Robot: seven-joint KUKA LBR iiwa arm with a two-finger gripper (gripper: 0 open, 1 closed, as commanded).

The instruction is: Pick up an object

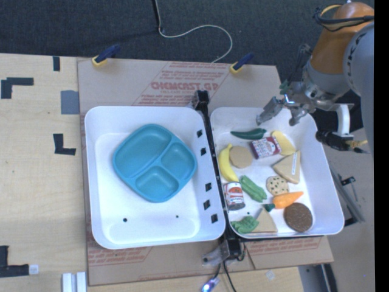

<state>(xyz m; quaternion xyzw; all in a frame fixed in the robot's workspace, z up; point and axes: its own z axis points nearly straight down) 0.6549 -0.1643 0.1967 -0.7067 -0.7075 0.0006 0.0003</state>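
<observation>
- Grey metal gripper [281,110] above the top edge of the right bin [328,181], fingers spread apart, nothing between them.
- Toy food packed close in that bin: green pepper [248,133] and red packet [264,147] nearest the fingers, banana [226,163], cookie [240,157], carrot [285,200] and small can [234,196] lower down.
- Risk of snagging two neighbours at once, judging from how little room separates them.
- Risk of clipping the bin rim on a straight descent, given the position right over the edge.
- Risk of a slip on rounded, smooth pieces such as the banana.
- Blue divided plate [154,162] alone in the left bin [100,126], well apart from the fingers.
- Arm cut off at the right; fingertip detail blurred; exact target unclear.
</observation>
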